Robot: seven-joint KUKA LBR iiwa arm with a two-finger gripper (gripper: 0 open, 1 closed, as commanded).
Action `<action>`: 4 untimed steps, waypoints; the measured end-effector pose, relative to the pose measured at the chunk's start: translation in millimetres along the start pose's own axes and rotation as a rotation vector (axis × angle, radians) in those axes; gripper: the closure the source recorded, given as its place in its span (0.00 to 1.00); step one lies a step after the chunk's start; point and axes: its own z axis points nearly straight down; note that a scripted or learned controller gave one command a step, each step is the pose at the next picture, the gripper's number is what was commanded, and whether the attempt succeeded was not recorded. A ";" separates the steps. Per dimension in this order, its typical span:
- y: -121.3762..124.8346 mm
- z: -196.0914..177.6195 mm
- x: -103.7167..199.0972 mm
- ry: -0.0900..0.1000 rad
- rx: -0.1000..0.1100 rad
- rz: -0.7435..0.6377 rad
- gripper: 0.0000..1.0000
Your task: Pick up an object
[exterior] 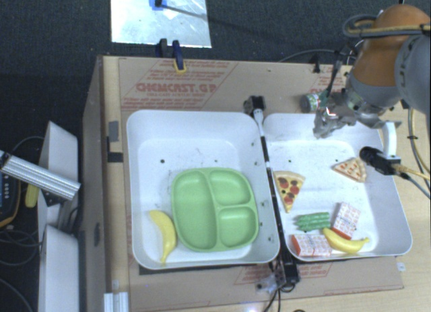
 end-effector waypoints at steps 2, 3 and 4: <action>-49.1 -70.2 -70.7 -0.003 -0.004 0.002 1.00; -47.4 -50.3 -16.6 0.000 -0.002 0.000 1.00; -23.4 -9.5 32.0 0.000 -0.001 -0.001 1.00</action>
